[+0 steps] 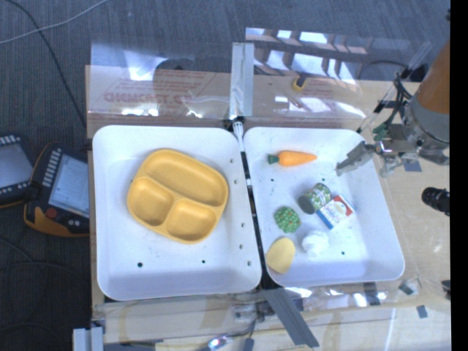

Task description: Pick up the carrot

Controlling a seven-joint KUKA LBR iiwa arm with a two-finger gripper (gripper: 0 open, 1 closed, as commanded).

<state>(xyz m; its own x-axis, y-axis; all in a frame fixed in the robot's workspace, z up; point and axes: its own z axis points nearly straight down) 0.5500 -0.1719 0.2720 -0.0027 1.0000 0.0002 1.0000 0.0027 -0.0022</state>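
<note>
Surface carries two shallow white bins. Left bin point(117, 269) holds a yellow sectioned plate point(178, 194), smooth moulded plastic. Right bin point(380, 247) collects the loose items: a small can point(317, 196), knobbly green piece point(287, 219), pale yellow lump point(281, 254). Carrot point(292, 159) lies far-left there, tapered, orange, green stub end (lying flat, clear of neighbours). Tool point(360, 157) hovers right of it, carrying nothing; finger spread cannot be judged.
</note>
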